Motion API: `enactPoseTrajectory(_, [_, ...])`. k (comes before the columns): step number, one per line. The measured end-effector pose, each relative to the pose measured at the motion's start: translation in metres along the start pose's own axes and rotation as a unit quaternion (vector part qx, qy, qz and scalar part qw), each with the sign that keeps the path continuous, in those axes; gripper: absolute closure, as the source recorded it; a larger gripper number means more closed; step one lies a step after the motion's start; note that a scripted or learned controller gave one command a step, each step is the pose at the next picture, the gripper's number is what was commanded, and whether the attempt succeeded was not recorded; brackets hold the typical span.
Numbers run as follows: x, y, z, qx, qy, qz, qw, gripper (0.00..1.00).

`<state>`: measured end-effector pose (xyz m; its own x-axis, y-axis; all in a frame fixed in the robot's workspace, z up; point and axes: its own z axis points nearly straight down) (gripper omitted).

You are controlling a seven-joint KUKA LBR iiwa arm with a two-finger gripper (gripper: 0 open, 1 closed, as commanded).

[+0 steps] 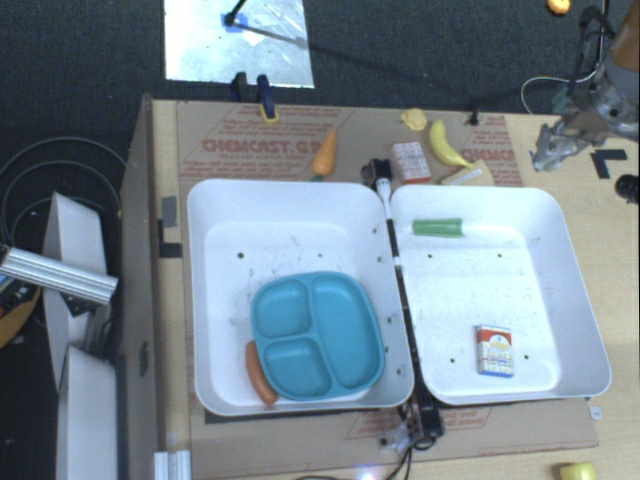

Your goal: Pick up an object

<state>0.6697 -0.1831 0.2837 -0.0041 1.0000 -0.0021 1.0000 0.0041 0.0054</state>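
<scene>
At the near edge of the left bin (215,218) a blue divided plate (316,334) lies flat, filling the near right part of the floor. A hot dog (260,372) lies just beside the plate's near left corner, along the bin's near wall. In the right bin (570,268) a small red-and-white box (494,350) lies flat towards the near right corner, well apart from the other item there. A green marker (438,227) lies along the far wall of the right bin, near its far left corner, crosswise to the seam between the bins. Beyond the bins, on the cardboard (250,138) at the bench's far edge, a carrot (324,154) lies just past the left bin's far right corner. A small printed box (411,162) and a banana (446,146) lie just past the right bin's far wall, close together. The gripper (553,150) hangs past the far right corner of the right bin, outside it, above the cardboard. Nothing is seen between its fingers; how far they stand apart cannot be told. An orange ball (558,4) lies on the dark floor at the far right.
</scene>
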Motion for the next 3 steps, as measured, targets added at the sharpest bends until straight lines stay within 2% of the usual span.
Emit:
enactPoseTrajectory(1, [-0.009, -0.005, -0.018, 0.000, 0.000, 0.001, 1.0000, 1.00])
enactPoseTrajectory(2, [-0.024, -0.027, -0.027, 0.001, 0.001, 0.002, 1.0000, 1.00])
enactPoseTrajectory(3, [-0.023, -0.015, -0.025, 0.000, 0.000, 0.000, 1.0000, 1.00])
